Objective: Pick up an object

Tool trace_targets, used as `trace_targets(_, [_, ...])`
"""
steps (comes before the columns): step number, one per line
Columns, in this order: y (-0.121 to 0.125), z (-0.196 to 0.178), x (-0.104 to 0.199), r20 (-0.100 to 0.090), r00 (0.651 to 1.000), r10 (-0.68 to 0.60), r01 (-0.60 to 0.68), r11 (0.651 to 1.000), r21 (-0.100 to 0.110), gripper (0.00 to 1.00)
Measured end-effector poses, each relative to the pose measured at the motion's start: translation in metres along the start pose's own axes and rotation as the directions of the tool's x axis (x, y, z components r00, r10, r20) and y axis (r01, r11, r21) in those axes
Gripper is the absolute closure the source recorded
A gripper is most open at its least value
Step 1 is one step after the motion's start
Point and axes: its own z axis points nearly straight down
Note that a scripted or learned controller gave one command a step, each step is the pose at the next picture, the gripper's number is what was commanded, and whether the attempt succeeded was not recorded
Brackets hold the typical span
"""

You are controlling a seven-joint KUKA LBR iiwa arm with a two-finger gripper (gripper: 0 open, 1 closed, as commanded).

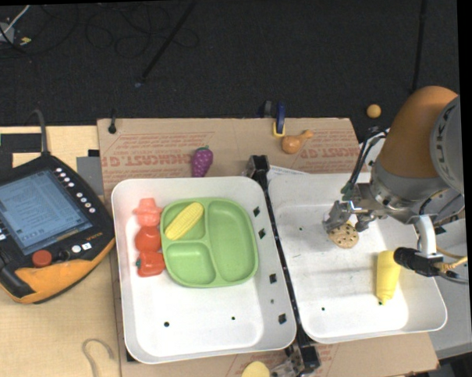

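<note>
Round tan cookie with dark chips (345, 235) lies on the floor of the right-hand white bin (335, 312), in its upper middle part. The metal two-finger gripper (340, 216) sits directly over the cookie's upper left edge, its tips at or touching the cookie; whether anything is between them I cannot tell, and the cookie looks to rest flat on the bin floor. To the right of the cookie and lower down lies a yellow banana-shaped toy (387, 276), well apart from it, near the bin's right wall.

Left of the cookie's bin is the second white bin (195, 326), holding a green three-compartment plastic plate (223, 258). A yellow corn cob toy (183, 220) lies tilted in the plate's upper left compartment. A red bottle-shaped toy with a pink top (148, 238) lies just beside the plate's left edge.

Beyond the cookie's bin, on the cardboard sheet covering the bench (234, 149), sit a purple grape-cluster toy (202, 160) and an orange pear-like toy (295, 140).
</note>
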Motion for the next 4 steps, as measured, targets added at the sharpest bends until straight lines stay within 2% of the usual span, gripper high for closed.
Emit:
trace_targets(1, [0.005, -0.058, -0.010, 0.000, 1.000, 0.001, -0.001, 1.000, 0.000, 1.00])
trace_targets(2, [0.005, -0.069, -0.012, -0.001, 1.000, -0.001, 0.001, 1.000, 0.004, 1.00])
trace_targets(4, [0.002, -0.070, 0.077, -0.002, 1.000, -0.003, 0.003, 1.000, 0.007, 1.00])
